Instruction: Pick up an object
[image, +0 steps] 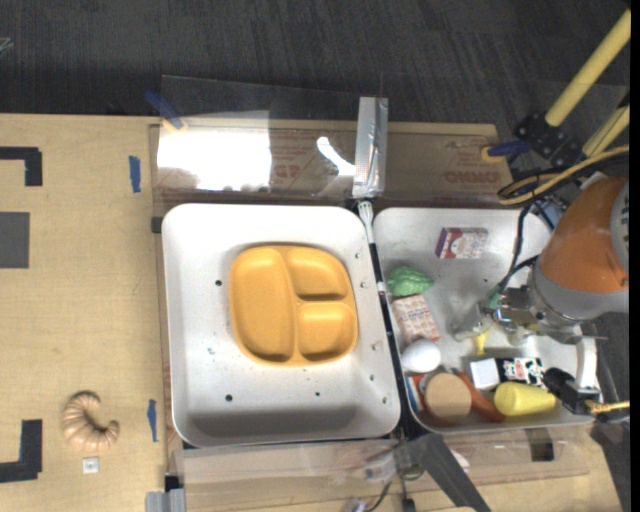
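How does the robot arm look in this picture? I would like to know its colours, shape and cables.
The arm is rounded and thick, with a broad orange band above a grey wrist section. Black cables run along it from the upper right, beside a yellow one. Below the wrist, the gripper is a small metallic assembly with dark parts, seen over the right bin. No markings are readable.

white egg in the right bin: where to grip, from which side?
Judging by its pose, take the white egg across its narrow middle, coming straight down. It lies on its side; the printed packet and brown round piece crowd two sides, so close the fingers along the freer direction.
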